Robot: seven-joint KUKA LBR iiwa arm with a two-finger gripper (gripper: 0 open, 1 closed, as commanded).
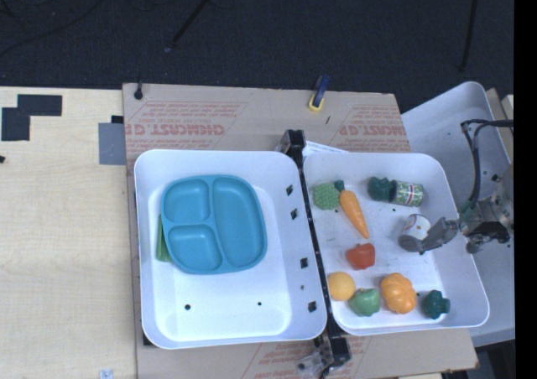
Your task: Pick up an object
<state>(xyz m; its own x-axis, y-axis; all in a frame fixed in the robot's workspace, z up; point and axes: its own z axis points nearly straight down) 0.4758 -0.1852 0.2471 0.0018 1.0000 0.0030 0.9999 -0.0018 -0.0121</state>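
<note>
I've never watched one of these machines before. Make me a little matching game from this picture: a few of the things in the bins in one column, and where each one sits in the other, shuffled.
Things:
1. blue divided plate
2. carrot
3. small can
4. dark green toy

Places:
A. near corner of the right bin, on the arm's side
B. left bin
C. far side of the right bin, lying on its side
D. right bin, beside the textured green toy

Pairs: 1-B, 2-D, 3-C, 4-A
</note>
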